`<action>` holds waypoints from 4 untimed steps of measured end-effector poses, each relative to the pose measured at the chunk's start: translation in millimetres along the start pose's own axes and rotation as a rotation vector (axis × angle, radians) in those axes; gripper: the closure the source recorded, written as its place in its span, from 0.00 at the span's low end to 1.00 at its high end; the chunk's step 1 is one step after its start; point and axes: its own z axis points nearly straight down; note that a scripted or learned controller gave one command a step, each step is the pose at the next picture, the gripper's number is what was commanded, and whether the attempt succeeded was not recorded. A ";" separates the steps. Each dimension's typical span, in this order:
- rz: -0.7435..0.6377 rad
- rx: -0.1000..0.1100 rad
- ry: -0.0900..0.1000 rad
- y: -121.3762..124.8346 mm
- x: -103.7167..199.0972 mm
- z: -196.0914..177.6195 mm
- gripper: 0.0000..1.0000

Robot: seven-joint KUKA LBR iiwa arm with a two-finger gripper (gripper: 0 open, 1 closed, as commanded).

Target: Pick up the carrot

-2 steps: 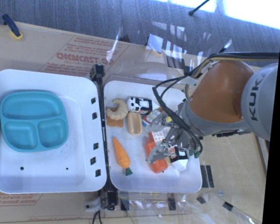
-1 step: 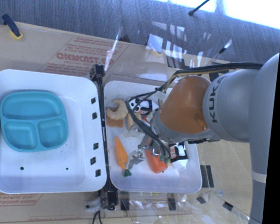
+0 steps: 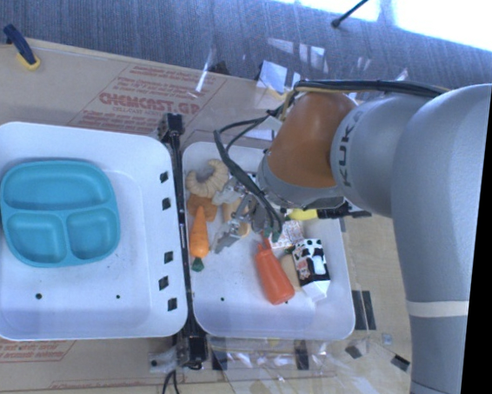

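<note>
carrot (image 3: 199, 232) | orange, green stem end toward the camera | lying flat | right bin, along its left wall

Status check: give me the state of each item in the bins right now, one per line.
carrot: lying loose at right bin's left wall, not gripped.
gripper: just right of the carrot.
orange bottle: lying on its side.
cow-print carton: lying flat.
blue divided plate: upright in left bin.
</note>
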 end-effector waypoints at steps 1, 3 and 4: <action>0.095 0.007 0.019 2.5 -33.8 8.3 0.00; 0.084 0.005 0.014 5.8 -35.9 -3.6 0.00; 0.440 0.020 0.027 0.1 -44.5 2.9 0.00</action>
